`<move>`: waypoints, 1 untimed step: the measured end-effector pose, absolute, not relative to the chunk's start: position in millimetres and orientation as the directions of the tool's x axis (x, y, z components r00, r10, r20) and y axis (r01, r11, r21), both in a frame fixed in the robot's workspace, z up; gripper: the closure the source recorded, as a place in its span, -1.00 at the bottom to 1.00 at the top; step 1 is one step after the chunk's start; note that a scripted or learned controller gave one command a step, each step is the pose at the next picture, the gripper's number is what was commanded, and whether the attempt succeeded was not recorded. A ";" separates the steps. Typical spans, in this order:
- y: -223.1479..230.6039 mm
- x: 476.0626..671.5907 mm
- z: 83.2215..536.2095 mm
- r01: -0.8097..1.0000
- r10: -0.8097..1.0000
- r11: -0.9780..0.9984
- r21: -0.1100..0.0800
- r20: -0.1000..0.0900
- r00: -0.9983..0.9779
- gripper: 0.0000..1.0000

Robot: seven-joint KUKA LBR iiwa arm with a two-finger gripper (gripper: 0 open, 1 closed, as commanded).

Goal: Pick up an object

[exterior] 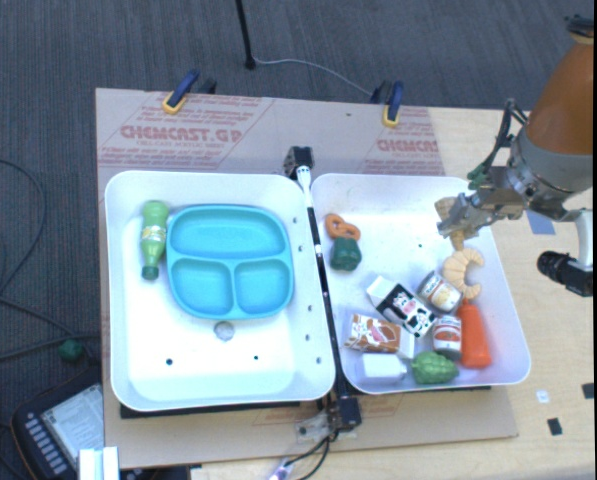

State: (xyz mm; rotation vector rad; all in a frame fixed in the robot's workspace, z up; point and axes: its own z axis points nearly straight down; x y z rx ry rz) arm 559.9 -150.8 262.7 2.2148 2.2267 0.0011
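Observation:
My gripper (461,218) hangs over the right bin (398,200), near its far right side, just above a tan croissant (466,266). Nothing shows clearly in its grasp. Below the croissant lie a small can (438,290), a black-and-white carton (408,310), a red-topped jar (446,336) and an orange carrot (474,336). A snack packet (373,333), a white block (383,365) and a green leafy piece (435,368) sit by the near rim. An orange pretzel (341,228) and a dark green pepper (346,255) rest at the bin's left side.
The left bin (128,348) holds a blue divided tray (228,261), a green bottle (154,238) along its left side and a small round piece (223,330). Two clamps (182,90) (392,103) grip the board's far edge. A black mount (300,160) stands between the bins.

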 end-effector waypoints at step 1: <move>-107.7 513.1 197.4 1.000 1.000 0.001 -0.003 0.000 -0.001 1.00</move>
